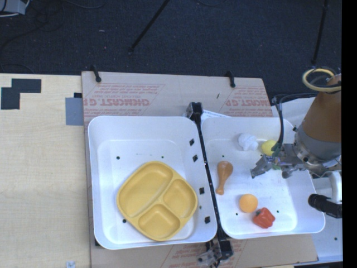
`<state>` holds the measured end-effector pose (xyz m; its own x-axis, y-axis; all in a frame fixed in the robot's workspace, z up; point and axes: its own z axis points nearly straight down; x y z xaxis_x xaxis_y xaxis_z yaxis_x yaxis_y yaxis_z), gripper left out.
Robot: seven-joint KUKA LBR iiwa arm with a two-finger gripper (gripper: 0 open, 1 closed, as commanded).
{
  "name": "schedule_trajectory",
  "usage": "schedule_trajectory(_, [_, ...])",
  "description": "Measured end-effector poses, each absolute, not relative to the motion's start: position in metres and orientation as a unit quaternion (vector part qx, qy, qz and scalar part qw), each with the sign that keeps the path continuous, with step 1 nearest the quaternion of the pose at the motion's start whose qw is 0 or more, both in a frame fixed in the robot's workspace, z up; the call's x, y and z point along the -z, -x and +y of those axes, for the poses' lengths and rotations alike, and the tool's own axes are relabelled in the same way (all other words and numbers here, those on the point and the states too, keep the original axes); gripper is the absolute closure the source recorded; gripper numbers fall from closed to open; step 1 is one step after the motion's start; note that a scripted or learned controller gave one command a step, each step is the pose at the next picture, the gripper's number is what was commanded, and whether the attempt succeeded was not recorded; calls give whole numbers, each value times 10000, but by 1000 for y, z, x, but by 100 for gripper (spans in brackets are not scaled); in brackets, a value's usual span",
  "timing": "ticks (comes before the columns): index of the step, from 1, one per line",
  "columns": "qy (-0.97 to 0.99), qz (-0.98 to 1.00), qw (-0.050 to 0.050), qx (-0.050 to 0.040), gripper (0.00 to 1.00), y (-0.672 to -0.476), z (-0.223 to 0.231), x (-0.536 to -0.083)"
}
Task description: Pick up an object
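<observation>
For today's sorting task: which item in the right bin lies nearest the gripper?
The yellow ball, right beside the gripper; the orange ball and red pepper lie farther down.

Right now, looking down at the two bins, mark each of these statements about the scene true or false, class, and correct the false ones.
1. The yellow divided plate lies in the left bin. True.
2. The orange ball sits in the left bin. False: it is in the right bin, beside the red pepper.
3. The toy drumstick lies in the right bin, near the divider between the bins. True.
4. The gripper hangs over the left bin. False: it is over the right bin, near the yellow object.
5. The white crumpled object lies towards the far side of the right bin. True.
</observation>
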<state>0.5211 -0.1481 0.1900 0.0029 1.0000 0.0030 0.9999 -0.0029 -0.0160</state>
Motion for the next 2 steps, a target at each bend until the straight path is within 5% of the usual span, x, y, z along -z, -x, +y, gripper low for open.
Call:
schedule_trajectory(1, [7072,-7071,7,-5,0,-524,-148,-197])
schedule_trajectory(2, [7072,-7071,33,-19,0,-522,-149,-154])
